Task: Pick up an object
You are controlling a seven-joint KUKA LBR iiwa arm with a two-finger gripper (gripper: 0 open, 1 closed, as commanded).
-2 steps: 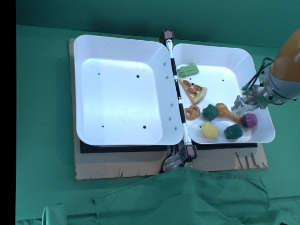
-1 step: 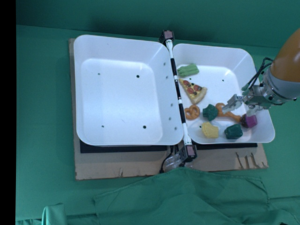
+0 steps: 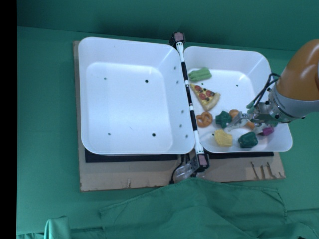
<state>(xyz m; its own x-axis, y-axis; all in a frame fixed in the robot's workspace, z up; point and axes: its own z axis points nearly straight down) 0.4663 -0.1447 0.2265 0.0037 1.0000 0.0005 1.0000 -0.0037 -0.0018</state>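
The right bin (image 3: 234, 59) holds several toy foods. A green pea pod (image 3: 200, 74) and a pizza slice (image 3: 205, 96) lie near its left wall. Lower down are a pretzel (image 3: 204, 118), a dark green pepper (image 3: 223, 118), a small orange piece (image 3: 234, 113), a yellow piece (image 3: 223, 138), another dark green piece (image 3: 247, 140) and a purple piece (image 3: 267, 131). My gripper (image 3: 238, 121) is low in this bin, just right of the dark green pepper and below the orange piece. Part of another orange piece (image 3: 249, 126) shows under the wrist.
The left bin (image 3: 99, 54) sits beside the right one, with a black-and-white striped bar (image 3: 188, 91) along the divide. Both rest on a cardboard sheet (image 3: 129, 178). Crumpled green cloth (image 3: 199, 208) lies at the front.
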